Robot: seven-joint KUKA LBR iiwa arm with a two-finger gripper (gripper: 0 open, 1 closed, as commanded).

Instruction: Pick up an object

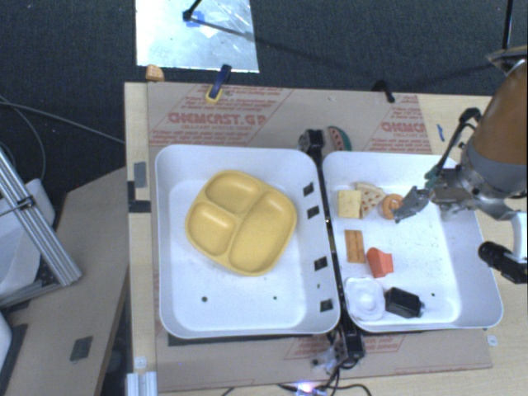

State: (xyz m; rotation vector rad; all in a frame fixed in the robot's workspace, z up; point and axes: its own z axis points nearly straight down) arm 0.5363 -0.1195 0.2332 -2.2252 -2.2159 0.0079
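Note:
The right bin (470, 304) holds several small items: a pale yellow cheese wedge (350, 203), a pizza-like slice (370, 195), an orange ring-shaped donut (390, 206), an orange cracker strip (354, 245), a red-orange block (379, 262), a white cup-like piece (365, 298) and a black object (403, 302). My gripper (410, 205) reaches in from the right and hovers at the donut's right edge. Whether anything sits between its fingers does not show.
The left bin (177, 180) carries a yellow three-compartment plate (241, 221). A metal sheet (196, 21) lies on the floor at the back. A blue-and-yellow tool (219, 83) rests on the cardboard behind the bins. An aluminium frame (33, 229) stands at left.

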